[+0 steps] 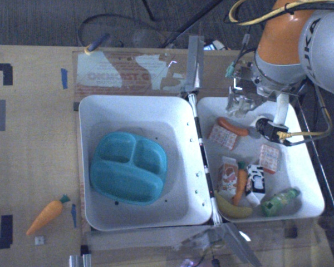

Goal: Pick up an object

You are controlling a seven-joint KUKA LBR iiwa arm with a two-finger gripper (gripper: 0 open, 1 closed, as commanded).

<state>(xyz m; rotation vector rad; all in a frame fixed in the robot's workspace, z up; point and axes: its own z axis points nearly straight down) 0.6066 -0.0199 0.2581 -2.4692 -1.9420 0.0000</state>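
Camera view puts the banana (pixel 234 207) and green bottle (pixel 278 201) nearest in the right bin (pixel 310 174), the sausage (pixel 234 127) farther back, with the gripper (pixel 240 103) poised just above it, grip unreadable, so descending looks next.

arm (pixel 300 32): cut off at right edge | claw (pixel 240 103): blurred, finger state unclear

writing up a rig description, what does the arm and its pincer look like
The arm is grey with a rounded orange band and dark lettering on its shell. Yellow and black cables loop over the top. The pincer is bare silvery metal, with a black fitting and brass connector beside it.
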